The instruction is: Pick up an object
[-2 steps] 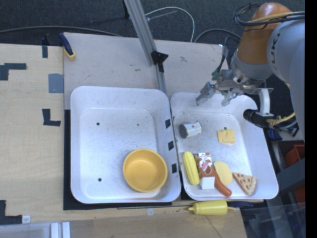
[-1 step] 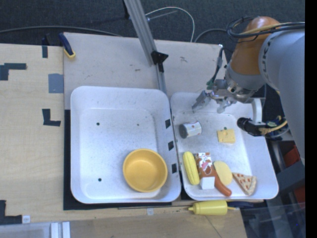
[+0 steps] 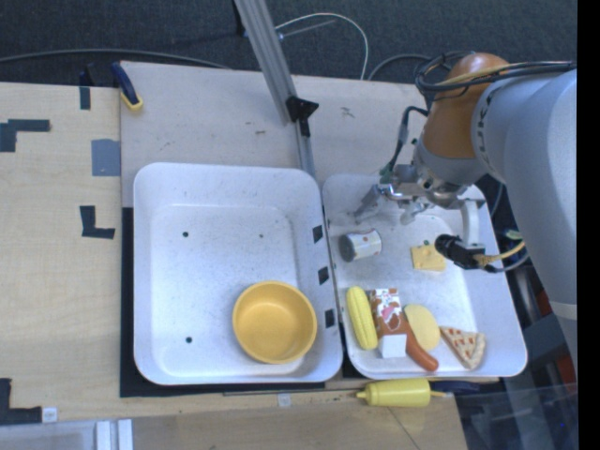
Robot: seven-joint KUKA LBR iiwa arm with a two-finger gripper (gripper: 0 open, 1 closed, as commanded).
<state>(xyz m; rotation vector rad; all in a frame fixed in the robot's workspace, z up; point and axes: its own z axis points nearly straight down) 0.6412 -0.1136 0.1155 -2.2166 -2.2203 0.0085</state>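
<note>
My gripper (image 3: pixel 387 210) hangs over the back of the right bin (image 3: pixel 497 317), open, with nothing between its fingers. Just in front of it, a small grey can (image 3: pixel 360 245) lies on its side, apart from the fingertips. To the right of the can is a yellow cheese wedge (image 3: pixel 429 258). Along the bin's front lie a yellow corn cob (image 3: pixel 361 318), a red and white box (image 3: pixel 385 307), a white block (image 3: pixel 393 346), a sausage (image 3: pixel 421 334) and a pizza slice (image 3: pixel 463 347).
A yellow bowl (image 3: pixel 275 322) sits at the front right of the left bin (image 3: pixel 187 204). A yellow mustard bottle (image 3: pixel 398 394) lies on the bench in front of the right bin. A slanted metal pole (image 3: pixel 272 50) crosses behind the bins.
</note>
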